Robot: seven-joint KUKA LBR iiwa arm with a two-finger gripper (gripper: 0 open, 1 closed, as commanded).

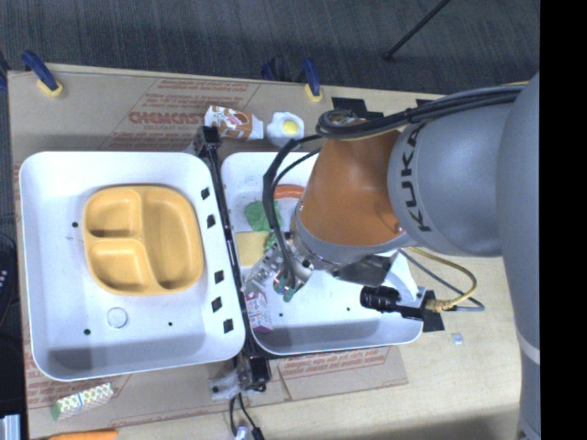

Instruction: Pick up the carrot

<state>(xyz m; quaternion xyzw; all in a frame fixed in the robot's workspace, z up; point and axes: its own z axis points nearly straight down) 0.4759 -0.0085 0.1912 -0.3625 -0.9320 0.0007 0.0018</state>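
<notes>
Near the front edge of the tabletop [440, 374] you see a small wrapped packet [83, 400] lying by the front left corner. Just behind it sit two white bins side by side. The left bin [55, 246] holds a yellow tray [142, 238] with three sections.

The right bin [339, 333] is mostly covered by the big grey and orange arm [413, 191] reaching in from the right. The end effector [286, 278] hangs low over the left part of this bin, close to the wall between the bins. You cannot tell how far open it is or if it grips anything, because the arm blocks it. A crinkly wrapper [257, 305] lies right beside it.

Farther back in the right bin, a green thing [257, 216] lies next to the carrot [286, 192]. You only see a small orange bit of the carrot peeking out from under the arm.

Past the bins, near the back edge, stand a small carton [229, 122] and a white and yellow thing [286, 126].
</notes>
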